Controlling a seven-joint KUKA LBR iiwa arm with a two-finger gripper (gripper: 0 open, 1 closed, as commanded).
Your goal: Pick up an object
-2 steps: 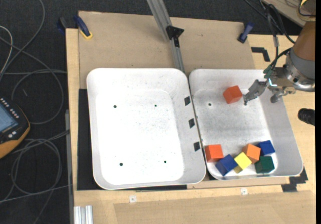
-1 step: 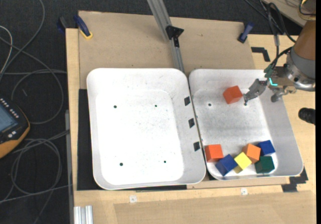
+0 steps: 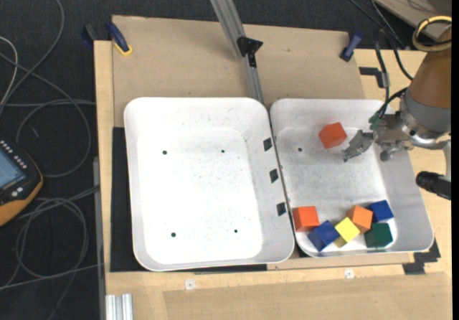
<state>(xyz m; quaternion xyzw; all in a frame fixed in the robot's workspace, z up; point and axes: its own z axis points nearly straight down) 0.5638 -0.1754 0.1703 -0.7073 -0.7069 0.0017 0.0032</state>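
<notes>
Hovering just right of the orange block (image 3: 332, 135), our gripper (image 3: 356, 150) grips nothing yet; we cannot tell its state.

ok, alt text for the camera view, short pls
The gripper hovers over the right bin, just right of a lone orange block. Six more blocks cluster along that bin's near edge: orange, blue, yellow, orange, blue, green. The left bin sits alongside.
</notes>
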